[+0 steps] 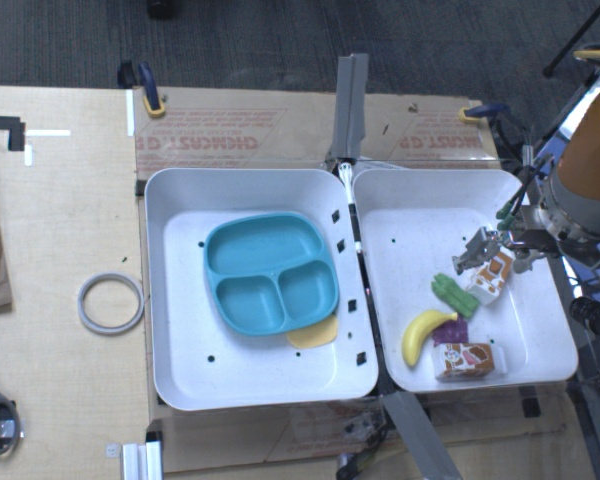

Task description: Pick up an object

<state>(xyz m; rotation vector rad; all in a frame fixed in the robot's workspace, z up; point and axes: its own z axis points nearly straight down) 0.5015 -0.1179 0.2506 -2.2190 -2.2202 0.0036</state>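
Claw over the carton in the right bin

Camera view: claw (pixel 485 253) hangs low in the right bin (pixel 400 218), right at a small orange-and-white carton (pixel 488 276). Whether the carton sits between its tips, I cannot tell. Carton looks light, stiff-walled, a bit crushable; best pinched across its flat sides. Green piece (pixel 452 294) and banana (pixel 420 334) lie just beside it.

1. The gripper (pixel 477 251) hangs over the right bin (pixel 400 208), beside an orange-and-white carton (pixel 490 276).
2. Below it lie a green object (pixel 452 295), a banana (pixel 421 334), a purple piece (pixel 450 332) and a brown carton (pixel 467 361).
3. The left bin (pixel 180 298) holds a blue divided plate (pixel 271 273), with a yellow piece (pixel 314 334) peeking out beneath.
4. A tape ring (pixel 111 302) lies on the bench (pixel 50 218).
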